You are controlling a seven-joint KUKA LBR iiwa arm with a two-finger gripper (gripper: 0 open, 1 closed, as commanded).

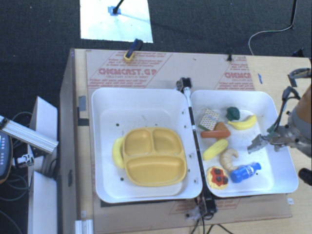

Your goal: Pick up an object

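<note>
Camera view: the gripper (255, 146) hangs over the right bin (280, 177), near its right side, apart from the toys. Cannot tell how the jaws stand; nothing seen between them. Left of it lie a blue bottle (244, 172), croissant (228, 157), corn cob (215, 149), carrot (215, 132), banana (243, 123), green vegetable (233, 113) and pizza slice (218, 177). The left bin (105, 130) holds a yellow divided plate (153, 156).
</note>
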